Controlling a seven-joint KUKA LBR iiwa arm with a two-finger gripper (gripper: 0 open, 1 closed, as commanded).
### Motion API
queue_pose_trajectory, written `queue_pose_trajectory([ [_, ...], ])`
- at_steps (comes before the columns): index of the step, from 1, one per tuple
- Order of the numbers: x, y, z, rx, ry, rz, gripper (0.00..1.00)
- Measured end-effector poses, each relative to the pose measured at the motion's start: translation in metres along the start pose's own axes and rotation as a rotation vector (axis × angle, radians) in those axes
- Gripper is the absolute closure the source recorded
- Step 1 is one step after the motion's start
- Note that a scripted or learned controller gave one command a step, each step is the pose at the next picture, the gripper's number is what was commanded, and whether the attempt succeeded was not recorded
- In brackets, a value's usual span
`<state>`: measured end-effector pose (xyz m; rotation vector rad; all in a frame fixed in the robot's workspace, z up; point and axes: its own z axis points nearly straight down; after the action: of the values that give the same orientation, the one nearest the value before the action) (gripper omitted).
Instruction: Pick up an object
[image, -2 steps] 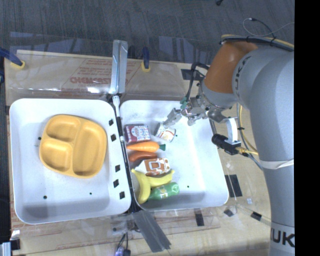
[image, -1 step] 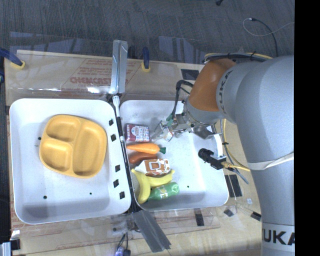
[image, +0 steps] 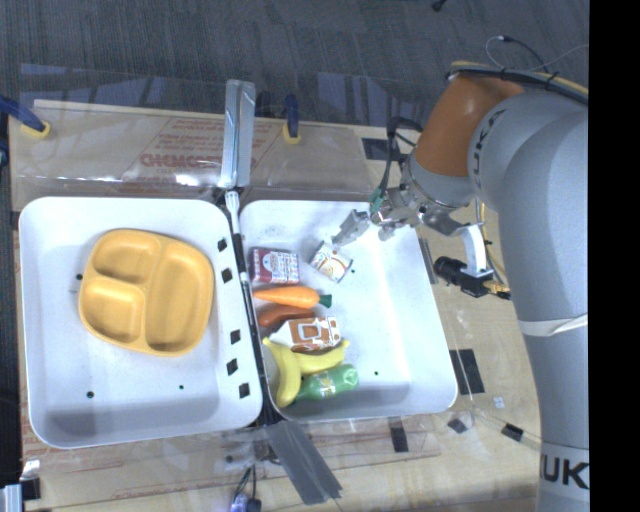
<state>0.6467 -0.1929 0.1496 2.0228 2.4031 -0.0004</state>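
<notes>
My pincer (image: 352, 228) hangs with fingers parted, gripping nothing; a small snack packet (image: 331, 263) lies just below-left, carrot (image: 290, 296) beyond.

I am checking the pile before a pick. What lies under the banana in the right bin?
The banana lies over a green object, which sticks out beside it. How far the green object runs beneath is covered.

Arm (image: 530, 200) comes in from the right, grey links, orange band (image: 455, 125) above the wrist. Wrist angled down and left. Claw (image: 352, 226) sits low at upper right of frame, tip pointing left, nothing visibly gripped.
</notes>
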Motion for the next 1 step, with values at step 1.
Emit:
queue_pose_trajectory([
  [1, -0.0004, 0.0090, 0.0386, -0.029, -0.012, 0.108, 0.00],
])
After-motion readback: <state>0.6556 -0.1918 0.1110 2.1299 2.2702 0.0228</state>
